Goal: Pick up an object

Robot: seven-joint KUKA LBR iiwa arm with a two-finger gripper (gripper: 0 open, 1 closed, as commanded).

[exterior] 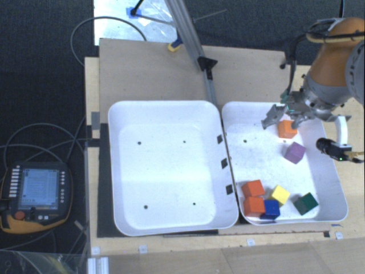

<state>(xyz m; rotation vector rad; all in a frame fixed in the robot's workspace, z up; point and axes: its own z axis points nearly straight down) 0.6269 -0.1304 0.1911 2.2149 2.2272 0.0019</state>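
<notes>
Hand [283, 117] hovers, fingers spread, above the orange block [287, 129] at the right bin's [325, 210] twelve o'clock; centre yourself, descend straight, then close.

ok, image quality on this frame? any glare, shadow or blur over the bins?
Camera view: even, soft light; the left bin is bright white with a faint band of shade across its floor, no hard glare. The blocks in the right bin read crisp and saturated. The gripper is slightly soft against the orange block beneath it. A reflective sheet at top left is blown out.
</notes>
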